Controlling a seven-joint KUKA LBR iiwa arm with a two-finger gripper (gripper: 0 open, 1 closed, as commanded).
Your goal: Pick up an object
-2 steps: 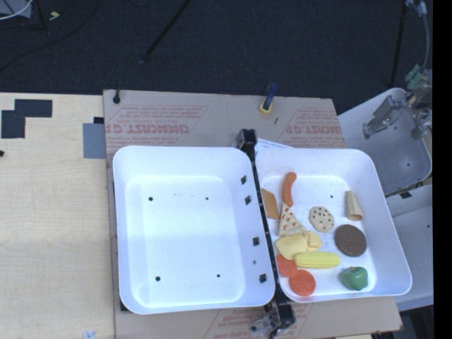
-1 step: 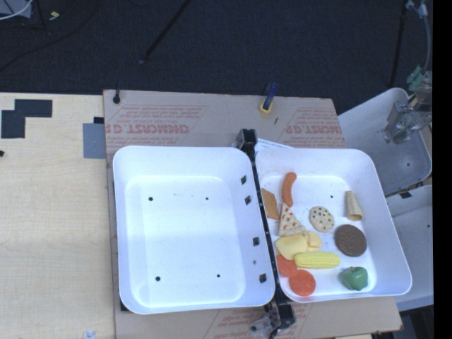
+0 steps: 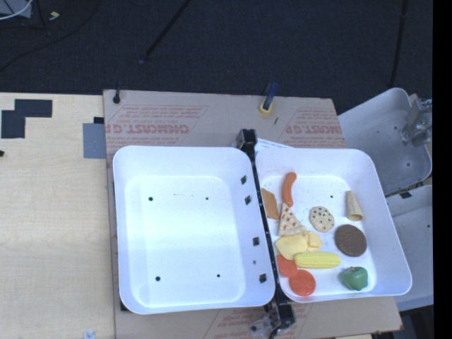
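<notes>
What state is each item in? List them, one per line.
Sausage: lying flat, apart from the rest.
Cookie: flat, on its own.
Cone: on its side by the right bin wall.
Brown disc: flat.
Corn: lying across, touching the yellow pieces.
Green pepper: upright, in the corner.
Left bin: level.

Even, bright light washes the left bin (image 3: 185,232) floor to glare, shadows are faint, the far background is dark, and detail is soft.

One fixed camera looks down aslant on both bins (image 3: 134,164).
</notes>
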